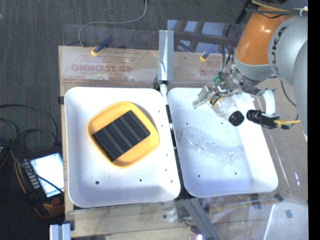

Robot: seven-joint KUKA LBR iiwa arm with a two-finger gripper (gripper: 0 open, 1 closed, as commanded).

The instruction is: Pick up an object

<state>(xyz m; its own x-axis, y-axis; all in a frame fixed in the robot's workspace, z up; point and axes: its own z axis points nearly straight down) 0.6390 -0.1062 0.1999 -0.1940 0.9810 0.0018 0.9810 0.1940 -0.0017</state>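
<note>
Plainly, the biggest risk is a miss: the arm (270,34) hangs over the far end of the right bin (260,181), while the one clear object, a yellow dish (102,121) with a dark ribbed slab (121,134) lying on it, sits in the left bin (80,184), well apart from the jaws and across the divider from them. Closing where it is now, the gripper (216,98) would probably catch nothing solid. Something pale and glassy shows just at the jaws, but it is too blurred to name, and I cannot tell whether the jaws stand wide, narrow or closed on it.

A second risk is the dish itself. It looks broad and low with rounded edges, so a 2-finger pinch may slide off its rim, or lift the slab alone and leave the dish behind.

Below the jaws, the right bin's floor carries a faint, crinkled clear film (210,145), which could snag or be taken for a target.

Both bins rest on a wooden bench (115,66) with 2 small clamps beyond them. Dark carpet surrounds it, with loose cables and a lit handheld screen (42,170) far off past the left bin.
</note>
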